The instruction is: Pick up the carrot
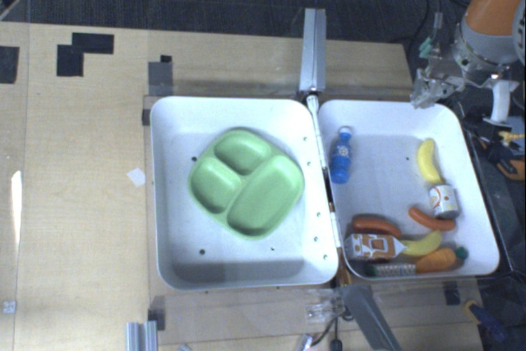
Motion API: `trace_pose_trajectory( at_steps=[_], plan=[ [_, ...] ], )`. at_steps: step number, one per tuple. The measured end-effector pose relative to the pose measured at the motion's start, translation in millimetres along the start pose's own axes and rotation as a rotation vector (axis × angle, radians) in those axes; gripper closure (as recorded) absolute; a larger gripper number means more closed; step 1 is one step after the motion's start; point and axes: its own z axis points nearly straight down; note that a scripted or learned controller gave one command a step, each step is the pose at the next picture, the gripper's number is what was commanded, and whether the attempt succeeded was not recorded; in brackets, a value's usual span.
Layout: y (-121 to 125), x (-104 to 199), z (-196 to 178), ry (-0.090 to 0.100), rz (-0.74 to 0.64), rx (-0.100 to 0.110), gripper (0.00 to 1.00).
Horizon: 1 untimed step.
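Observation:
The carrot [438, 260] is orange with a green tip. It lies in the front right corner of the right bin [386, 136], against a yellow banana [424, 242] and a small carton [373, 247]. My gripper [429, 88] hangs over the far rim of the right bin near its back right corner, well away from the carrot. Nothing shows under it.
The right bin also holds a blue bottle [340, 154], a second banana [427, 161], a small can [444, 200], two red sausages [431, 218] and a dark marker [391, 268]. A green divided plate [246, 182] sits in the left bin [177, 259].

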Motion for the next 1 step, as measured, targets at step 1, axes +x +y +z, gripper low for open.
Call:
trace_pose_trajectory(
  at_steps=[1],
  plan=[
    [-7.5, 48.5, 12.7, 0.0, -0.069, 0.001, 1.0]
  ],
)
